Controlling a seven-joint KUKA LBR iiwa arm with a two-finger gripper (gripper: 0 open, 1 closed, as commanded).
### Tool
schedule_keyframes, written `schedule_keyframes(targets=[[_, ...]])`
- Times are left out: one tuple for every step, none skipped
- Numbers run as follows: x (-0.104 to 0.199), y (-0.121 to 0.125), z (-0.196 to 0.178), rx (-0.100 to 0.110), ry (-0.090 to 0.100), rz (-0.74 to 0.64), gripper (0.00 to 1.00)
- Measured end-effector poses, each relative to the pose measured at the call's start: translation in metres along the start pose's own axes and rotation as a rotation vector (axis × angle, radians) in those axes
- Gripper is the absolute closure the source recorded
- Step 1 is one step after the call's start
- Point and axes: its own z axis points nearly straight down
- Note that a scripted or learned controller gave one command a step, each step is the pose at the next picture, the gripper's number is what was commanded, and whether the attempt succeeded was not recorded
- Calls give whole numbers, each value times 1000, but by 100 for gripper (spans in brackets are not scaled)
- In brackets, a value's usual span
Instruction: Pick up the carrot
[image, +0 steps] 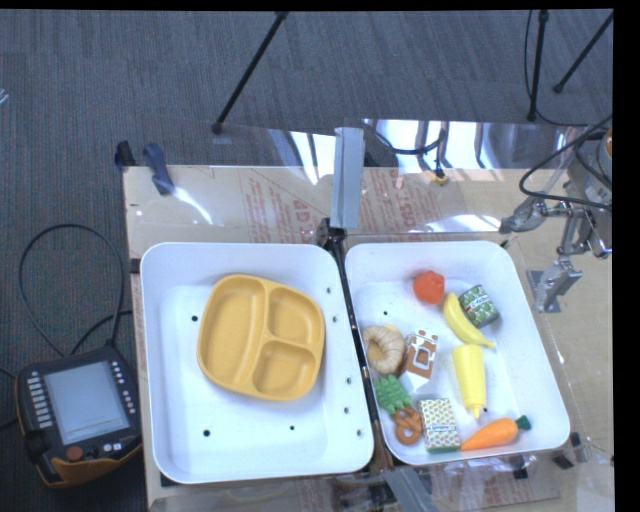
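Note:
The carrot (490, 434) is orange with a green top at its right end. It lies on its side in the right bin (530, 340), close to the front right corner. Its tip points left toward a small green-patterned box (438, 422). A yellow bottle (469, 376) stands just behind the carrot. Nothing covers the carrot.
The right bin also holds a banana (462, 320), a green can (479, 305), a red tomato (429, 286), a donut (383, 347), a small carton (422, 353), broccoli (392, 393) and a pretzel (407, 427). A yellow divided plate (262, 336) lies in the left bin (170, 400). Metal brackets (556, 278) and cables stand right of the bins.

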Motion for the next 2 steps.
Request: schedule_keyframes(targets=[[64, 81, 114, -5, 14, 23, 0], [104, 47, -32, 1, -3, -41, 0]])
